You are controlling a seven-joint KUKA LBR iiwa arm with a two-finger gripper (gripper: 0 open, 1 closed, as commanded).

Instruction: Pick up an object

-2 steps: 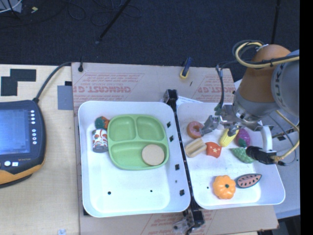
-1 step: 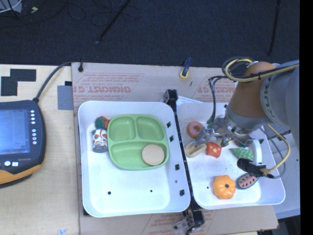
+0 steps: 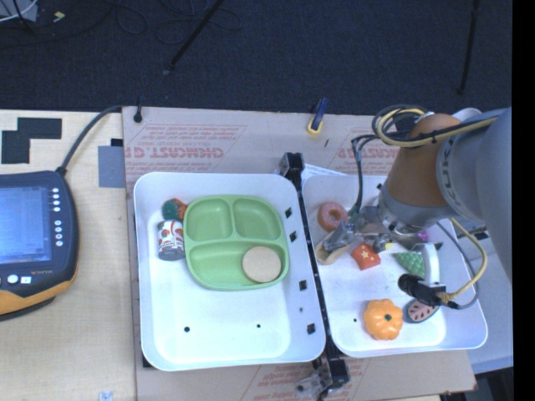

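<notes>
Small red block (image 3: 365, 257), tilted, right of frame centre, beside a pink ring (image 3: 332, 216); orange pumpkin (image 3: 384, 319) lower right, near a dark watermelon-like slice (image 3: 417, 312).

A dark blue carpeted floor (image 3: 251, 40), crossed by thin black cables (image 3: 196, 19), lies beyond the far edge of the pale wooden bench (image 3: 92, 324). A sheet of printed brown cardboard (image 3: 217, 144) covers the bench's middle; a handheld control pendant (image 3: 33, 236) rests at its left edge.
</notes>
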